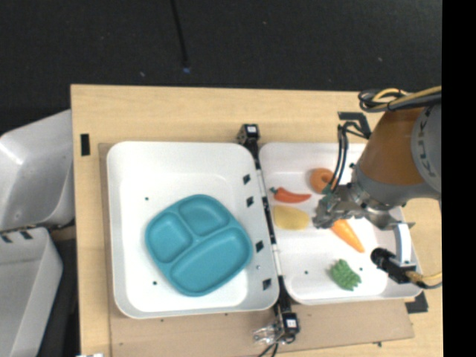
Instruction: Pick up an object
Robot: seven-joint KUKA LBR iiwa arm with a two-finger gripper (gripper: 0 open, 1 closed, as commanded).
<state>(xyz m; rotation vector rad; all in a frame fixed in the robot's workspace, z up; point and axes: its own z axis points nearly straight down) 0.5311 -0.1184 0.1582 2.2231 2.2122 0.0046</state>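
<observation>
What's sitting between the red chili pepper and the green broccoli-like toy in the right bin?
In the camera view, the yellow toy piece lies just below the red chili pepper; from there to the green broccoli-like toy is bare white bin floor.

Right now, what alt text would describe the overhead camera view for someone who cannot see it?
A grey and orange robot arm's gripper hovers low in the right white bin, among a toy carrot, red chili pepper, yellow piece, orange fruit and green broccoli-like toy. The left bin holds a blue divided plate.
</observation>
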